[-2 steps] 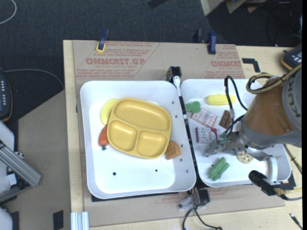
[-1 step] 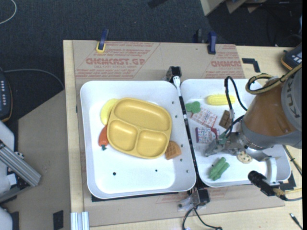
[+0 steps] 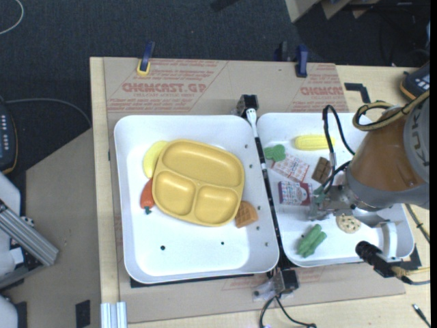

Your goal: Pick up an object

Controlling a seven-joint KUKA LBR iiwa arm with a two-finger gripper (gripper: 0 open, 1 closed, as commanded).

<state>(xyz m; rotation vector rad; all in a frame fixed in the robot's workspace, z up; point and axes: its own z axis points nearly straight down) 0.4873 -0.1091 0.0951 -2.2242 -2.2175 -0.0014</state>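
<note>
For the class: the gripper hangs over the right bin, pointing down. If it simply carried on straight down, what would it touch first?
Most likely the red and white packet, or bare bin floor beside it. The gripper sits at the packet's right edge, left of the cookie and above the green toy. Depth is hard to judge from this slanted view.

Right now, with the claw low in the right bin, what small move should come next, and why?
Probably a slight shift toward the red-and-white packet, then a short descent. The claw sits just beside that packet's edge, with a green toy and a cookie close by, so centring over the packet first should avoid a glancing grasp.
</note>
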